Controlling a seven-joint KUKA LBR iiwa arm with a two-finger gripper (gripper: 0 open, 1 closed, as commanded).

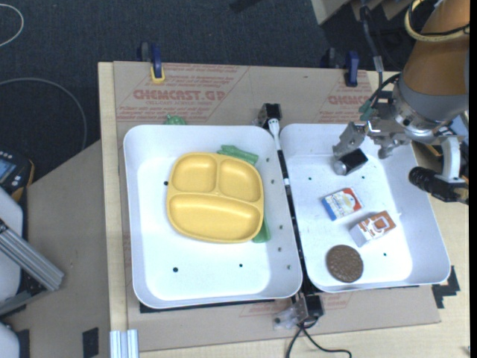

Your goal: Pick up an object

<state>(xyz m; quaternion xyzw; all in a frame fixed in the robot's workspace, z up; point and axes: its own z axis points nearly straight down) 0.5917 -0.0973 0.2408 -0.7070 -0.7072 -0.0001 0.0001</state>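
My gripper hangs over the back part of the right bin, with nothing seen in it. Three things lie in that bin in front of it. A small blue, white and red carton is closest to the gripper. A grey and orange box lies a little further forward and to the right. A brown round disc rests near the bin's front rim. The arm's orange band is at the top right.
The left bin holds a yellow divided plate with a green thing poking out from under its far and right edges. The two bins meet along a ridge. Blue clamps hold the board's far edge.
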